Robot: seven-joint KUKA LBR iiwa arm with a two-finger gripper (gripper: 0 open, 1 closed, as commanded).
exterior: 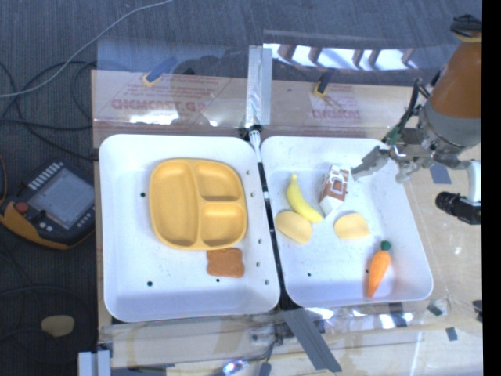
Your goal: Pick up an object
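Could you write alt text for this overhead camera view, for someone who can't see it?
A robot arm's gripper hovers at the right bin's edge, above a banana, small carton, carrot; the left bin holds a yellow divided plate.

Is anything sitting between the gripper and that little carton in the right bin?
Nothing visible. The gripper is at the right bin's upper right, and the small carton stands just to its left with bare bin floor between. The banana lies beyond the carton.

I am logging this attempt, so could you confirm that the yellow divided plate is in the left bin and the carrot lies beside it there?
Not quite. The yellow divided plate is in the left bin, but the camera view shows the carrot in the right bin.
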